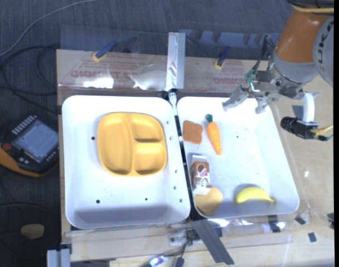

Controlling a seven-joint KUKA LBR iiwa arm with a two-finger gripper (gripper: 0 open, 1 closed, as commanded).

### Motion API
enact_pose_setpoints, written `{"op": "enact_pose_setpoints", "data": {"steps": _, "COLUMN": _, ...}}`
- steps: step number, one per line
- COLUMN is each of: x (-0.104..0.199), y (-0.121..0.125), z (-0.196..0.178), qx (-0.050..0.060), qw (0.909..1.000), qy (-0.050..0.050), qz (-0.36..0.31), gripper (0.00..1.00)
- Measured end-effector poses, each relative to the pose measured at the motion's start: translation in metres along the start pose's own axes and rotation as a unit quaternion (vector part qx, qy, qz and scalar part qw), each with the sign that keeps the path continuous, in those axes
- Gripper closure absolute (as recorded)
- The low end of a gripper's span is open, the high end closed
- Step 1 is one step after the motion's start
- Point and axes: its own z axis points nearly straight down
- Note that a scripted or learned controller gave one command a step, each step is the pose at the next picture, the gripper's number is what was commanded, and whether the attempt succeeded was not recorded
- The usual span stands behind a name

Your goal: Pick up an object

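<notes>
Camera view: task not started as far as visible. The gripper (249, 100) hangs over the far edge of the right bin (269, 149), around 1 o'clock of that bin, fingers spread and nothing between them. All of the grasp is left to do: descend, close, lift.

Candidates, all lying on the right bin floor: carrot (214, 136), orange with a green stub, lengthwise near the bin's 11 o'clock, closest to the gripper, at its 7 o'clock. Brown square toast-like piece (192, 132) just beside the carrot at its 9 o'clock. Small printed packet (200, 174) at the left wall, touching a tan pear-shaped item (209, 200) at 7 o'clock. Banana (254, 194) at 5 o'clock, well apart from the rest.

Left bin (80, 204) holds a yellow divided tray (131, 143), centred.
</notes>
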Motion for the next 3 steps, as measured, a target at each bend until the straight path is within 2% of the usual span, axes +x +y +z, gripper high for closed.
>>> {"op": "enact_pose_setpoints", "data": {"steps": 1, "x": 0.031, "y": 0.015, "z": 0.159, "qx": -0.001, "qw": 0.9984, "qy": 0.0, "qz": -0.057, "gripper": 0.0}}
{"op": "enact_pose_setpoints", "data": {"steps": 2, "x": 0.033, "y": 0.015, "z": 0.149, "qx": -0.001, "qw": 0.9984, "qy": 0.002, "qz": -0.057, "gripper": 1.0}}
{"op": "enact_pose_setpoints", "data": {"steps": 3, "x": 0.102, "y": 0.018, "z": 0.07, "qx": 0.0, "qw": 0.9998, "qy": 0.0, "qz": -0.022, "gripper": 1.0}}
